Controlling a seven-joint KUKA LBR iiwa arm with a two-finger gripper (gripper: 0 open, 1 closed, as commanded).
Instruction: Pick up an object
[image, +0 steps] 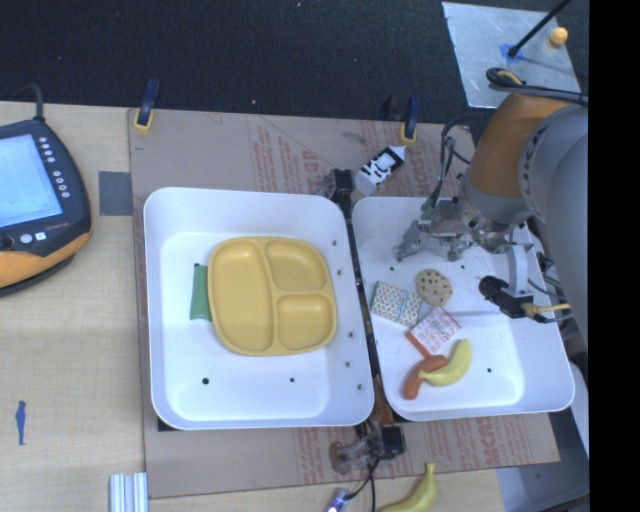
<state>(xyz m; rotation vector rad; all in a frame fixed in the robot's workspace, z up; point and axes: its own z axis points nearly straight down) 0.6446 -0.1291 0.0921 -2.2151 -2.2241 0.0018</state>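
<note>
From the camera above the counter (80, 330), the arm (530, 150) is reaching in from the right and hanging its claw (432, 240) over the far part of the right bin (540, 385), just beyond the cookie. How wide the claw is standing I cannot tell, and nothing is showing in its grasp. The right bin is holding a round cookie (433, 286), a patterned packet (396, 303) beside it near the bin's left wall, a red-and-white packet (435, 330), a banana (452, 364) and an orange carrot-like piece (417, 376) lying against it toward the near edge. The left bin (180, 390) is carrying a yellow divided plate (270, 295) with a green item (200, 292) peeking from under its left side. Another banana (418, 492) is lying on the counter's near edge.
</note>
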